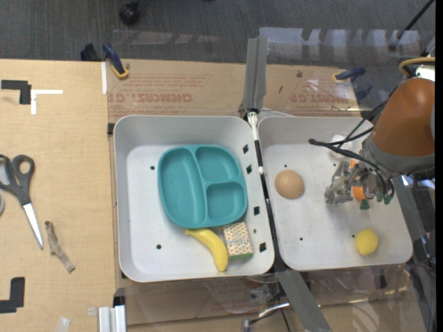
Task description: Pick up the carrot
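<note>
Nearest the camera, at the bottom of the frame, a banana (211, 246) lies along the lower edge of the left bin (131, 254), with a small box (238, 239) touching its right end. Just above them sits a teal divided plate (202, 185), its three compartments bare.

To the right, the right bin (304, 254) holds a brown ball-like thing (289, 184) near its left wall and a lemon (366, 242) toward its lower right corner. Down into this bin, at right centre of the frame, reaches the arm (408, 126), and its hand (344, 187) hangs between the ball and the bin's right wall.

An orange bit, which I take to be the carrot (358, 191), shows just right of the hand's metal fingers (338, 191), touching or nearly touching them. Most of it is hidden by the wrist and cables, so its long axis cannot be read. Whether the hand is open or closed, or has the carrot between its fingers, I cannot tell.

As a judgement, the grasp turns on the carrot lying at the hand's right side, toward the arm, rather than plainly between the fingers; a lift from here may come up with nothing.

Scissors (24, 192) lie on the tabletop (62, 151) at far left, well apart from everything.
</note>
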